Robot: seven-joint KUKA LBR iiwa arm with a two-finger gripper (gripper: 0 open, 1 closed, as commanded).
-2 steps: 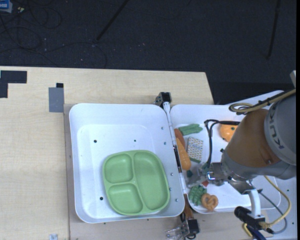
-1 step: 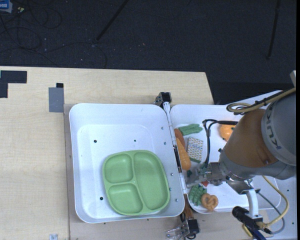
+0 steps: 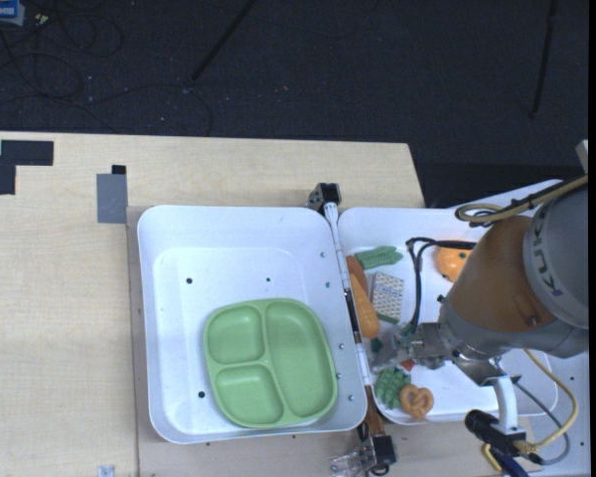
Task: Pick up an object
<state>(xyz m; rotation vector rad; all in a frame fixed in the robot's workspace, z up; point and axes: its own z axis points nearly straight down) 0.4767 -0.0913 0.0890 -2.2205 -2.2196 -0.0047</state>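
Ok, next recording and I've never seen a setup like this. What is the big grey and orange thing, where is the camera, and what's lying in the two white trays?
The camera is fixed above the bench and looks down at a slant. The grey and orange bulk on the right is a robot arm; its hand reaches low into the right bin. Whether it holds anything is hidden by clutter. The left bin holds a green divided plate. The right bin holds small toy foods: a long orange piece along the divider, something green, a speckled square, a small brown ring-shaped piece and a yellow-orange item partly behind the arm.
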